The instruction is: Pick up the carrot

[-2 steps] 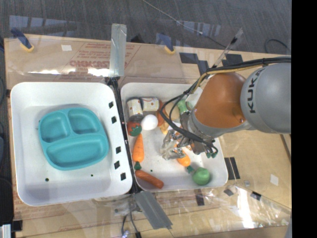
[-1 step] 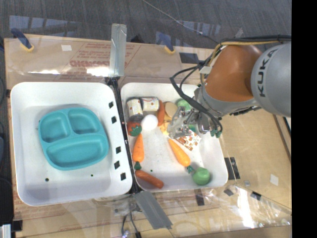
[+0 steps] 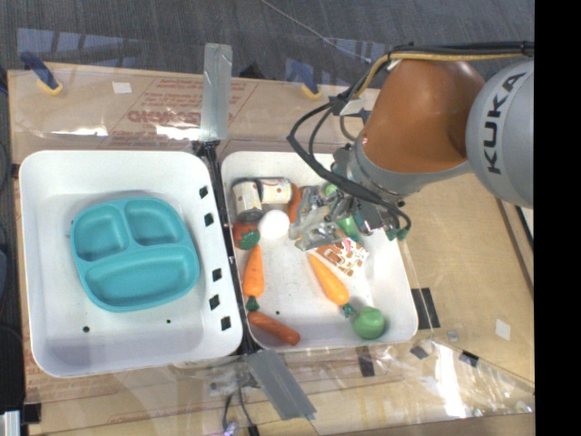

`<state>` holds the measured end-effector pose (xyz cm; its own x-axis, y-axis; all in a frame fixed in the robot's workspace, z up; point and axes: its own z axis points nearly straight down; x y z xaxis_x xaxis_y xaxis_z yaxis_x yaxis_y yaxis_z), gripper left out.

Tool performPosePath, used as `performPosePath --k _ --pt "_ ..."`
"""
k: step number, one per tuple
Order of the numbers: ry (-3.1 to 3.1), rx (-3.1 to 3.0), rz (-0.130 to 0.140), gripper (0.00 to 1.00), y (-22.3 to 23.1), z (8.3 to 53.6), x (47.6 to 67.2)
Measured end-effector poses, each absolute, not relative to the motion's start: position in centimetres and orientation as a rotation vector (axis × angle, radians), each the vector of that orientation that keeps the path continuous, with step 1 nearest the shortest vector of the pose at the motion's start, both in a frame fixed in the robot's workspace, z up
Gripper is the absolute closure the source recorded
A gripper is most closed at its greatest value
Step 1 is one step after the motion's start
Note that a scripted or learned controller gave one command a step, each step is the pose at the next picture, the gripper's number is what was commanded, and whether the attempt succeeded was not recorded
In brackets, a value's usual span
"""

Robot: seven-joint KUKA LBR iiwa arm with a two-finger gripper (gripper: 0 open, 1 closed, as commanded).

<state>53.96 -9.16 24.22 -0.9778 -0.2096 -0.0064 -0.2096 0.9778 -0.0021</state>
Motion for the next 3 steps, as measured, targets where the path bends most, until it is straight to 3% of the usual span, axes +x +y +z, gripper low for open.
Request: performPosePath --k 1,2,3 --pt "3.103 -0.461 -0.004 1.00 -12.0 24.6 55.5" --pt "2.993 -0.936 -0.004 1.00 -14.4 27.1 59.3" --pt "2.743 -1.526 -0.002 1.00 -16.9 26.9 61.2"
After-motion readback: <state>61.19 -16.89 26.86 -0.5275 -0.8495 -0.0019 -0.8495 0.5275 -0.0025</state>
